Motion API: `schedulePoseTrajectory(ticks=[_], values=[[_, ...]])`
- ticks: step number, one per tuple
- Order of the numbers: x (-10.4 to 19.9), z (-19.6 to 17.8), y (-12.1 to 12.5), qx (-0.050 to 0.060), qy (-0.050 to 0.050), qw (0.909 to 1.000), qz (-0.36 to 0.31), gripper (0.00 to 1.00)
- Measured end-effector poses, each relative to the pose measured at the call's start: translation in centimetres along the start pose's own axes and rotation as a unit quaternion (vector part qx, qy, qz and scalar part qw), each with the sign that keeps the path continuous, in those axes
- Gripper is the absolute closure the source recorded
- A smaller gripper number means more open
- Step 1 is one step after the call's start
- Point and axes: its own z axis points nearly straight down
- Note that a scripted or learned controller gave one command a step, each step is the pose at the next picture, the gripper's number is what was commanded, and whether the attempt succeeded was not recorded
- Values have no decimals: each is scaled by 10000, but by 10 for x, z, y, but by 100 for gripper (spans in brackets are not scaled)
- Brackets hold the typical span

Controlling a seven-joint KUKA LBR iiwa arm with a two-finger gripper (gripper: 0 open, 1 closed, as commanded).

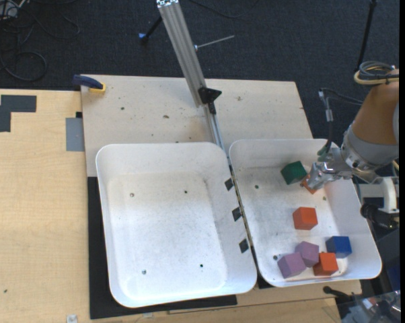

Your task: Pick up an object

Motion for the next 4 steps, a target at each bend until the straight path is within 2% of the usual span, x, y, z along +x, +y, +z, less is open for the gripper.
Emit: schedulePoseTrajectory(ticks=[1, 2, 4], values=[[-4, -59, -8, -3, 0, 10000, 6, 100], [-5, -82, -7, 10, 5, 10000, -22, 100], [101, -70, -21, 39, 21, 10000, -52, 100]])
